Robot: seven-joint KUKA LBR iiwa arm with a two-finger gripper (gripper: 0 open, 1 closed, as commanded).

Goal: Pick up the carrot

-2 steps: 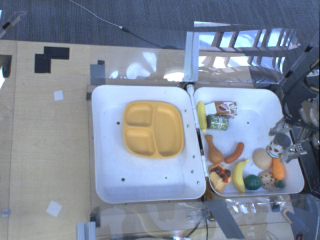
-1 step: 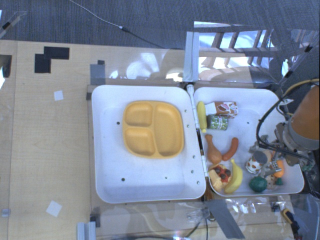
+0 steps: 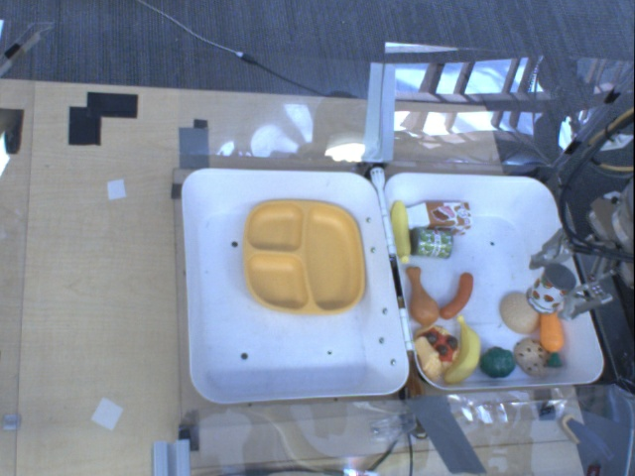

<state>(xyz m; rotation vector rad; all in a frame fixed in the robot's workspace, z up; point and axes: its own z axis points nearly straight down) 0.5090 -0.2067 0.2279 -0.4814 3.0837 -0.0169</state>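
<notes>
Along the near wall of the right bin, a banana, a dark green piece and a speckled brown ball are being seen in a row. The carrot is lying just beyond the ball, at about 4 o'clock from the bin's centre, close to the right-hand wall. Its orange body is being presented nearly upright in the view, with a green tip at its 6 o'clock end. A pale egg-shaped item is sitting at its 10 o'clock, near or touching; which cannot be told. The gripper is being held just over the carrot's 12 o'clock end, and whether it is open or closed cannot be told, since it is being seen partly blurred against a small white-and-brown item. Nothing is being shown gripped. The carrot is being judged a toy: light, stiff and smooth, so slipping is more likely than crushing. A hold across the thick orange middle is being advised, with the jaws closing along the 3 to 9 o'clock line, since the tapered end would be squeezed out. Contact with the bin wall is being flagged as a risk. Farther off, a sausage, a drumstick, a green can and a carton are lying well apart from the carrot. The left bin is bearing a yellow divided plate.
</notes>
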